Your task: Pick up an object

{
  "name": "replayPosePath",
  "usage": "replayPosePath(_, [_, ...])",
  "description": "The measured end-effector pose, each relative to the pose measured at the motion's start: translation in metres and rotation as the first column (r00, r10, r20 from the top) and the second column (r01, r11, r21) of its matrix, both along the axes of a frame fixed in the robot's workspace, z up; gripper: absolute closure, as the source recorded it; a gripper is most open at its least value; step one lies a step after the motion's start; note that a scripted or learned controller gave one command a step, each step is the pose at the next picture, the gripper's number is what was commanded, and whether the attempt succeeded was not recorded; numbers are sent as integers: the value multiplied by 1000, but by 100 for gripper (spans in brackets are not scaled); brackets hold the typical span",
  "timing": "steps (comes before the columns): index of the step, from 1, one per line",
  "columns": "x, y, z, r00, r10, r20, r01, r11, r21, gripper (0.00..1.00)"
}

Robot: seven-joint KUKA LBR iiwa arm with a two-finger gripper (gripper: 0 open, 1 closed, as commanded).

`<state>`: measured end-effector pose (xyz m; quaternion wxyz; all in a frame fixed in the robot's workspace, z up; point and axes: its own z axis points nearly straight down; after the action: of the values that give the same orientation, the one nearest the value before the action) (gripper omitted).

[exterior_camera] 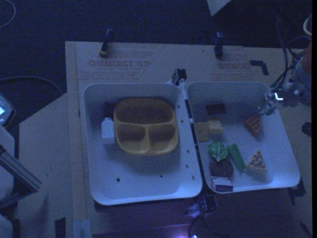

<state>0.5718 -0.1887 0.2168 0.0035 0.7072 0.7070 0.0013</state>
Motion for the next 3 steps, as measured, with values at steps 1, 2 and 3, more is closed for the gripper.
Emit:
replayPosePath(1, [1,0,9,1000,1,-2,-1,1000,1,100])
replayPosePath(2, [19,51,1,1000,6,-5,-6,1000,3,100])
replayPosePath(3, [27,98,11,1000,7,-2,-7,1000,3,100])
